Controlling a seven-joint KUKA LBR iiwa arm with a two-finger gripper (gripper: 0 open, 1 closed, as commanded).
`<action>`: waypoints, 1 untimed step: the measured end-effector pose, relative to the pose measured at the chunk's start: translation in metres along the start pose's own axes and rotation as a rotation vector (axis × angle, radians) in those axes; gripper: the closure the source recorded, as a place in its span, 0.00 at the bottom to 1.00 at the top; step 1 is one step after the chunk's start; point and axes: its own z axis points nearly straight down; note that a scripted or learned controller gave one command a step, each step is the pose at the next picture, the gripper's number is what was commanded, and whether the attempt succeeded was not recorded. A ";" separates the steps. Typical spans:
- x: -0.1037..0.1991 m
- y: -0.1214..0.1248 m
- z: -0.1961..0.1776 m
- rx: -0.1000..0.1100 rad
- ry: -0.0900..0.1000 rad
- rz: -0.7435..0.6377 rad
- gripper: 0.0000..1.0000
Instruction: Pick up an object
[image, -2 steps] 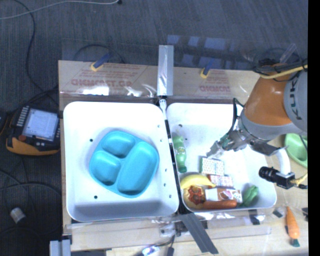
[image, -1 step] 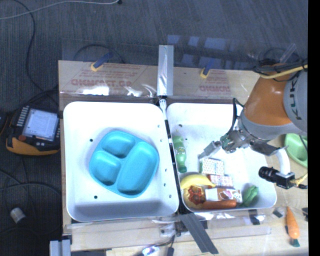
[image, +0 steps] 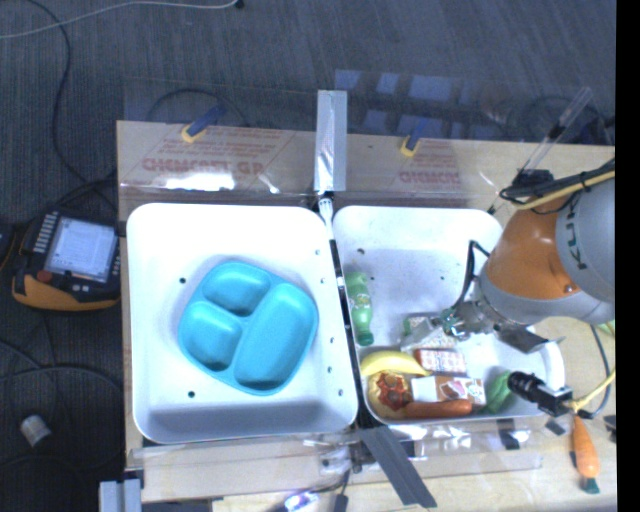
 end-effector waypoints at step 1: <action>0.001 0.000 -0.008 0.001 0.004 0.000 1.00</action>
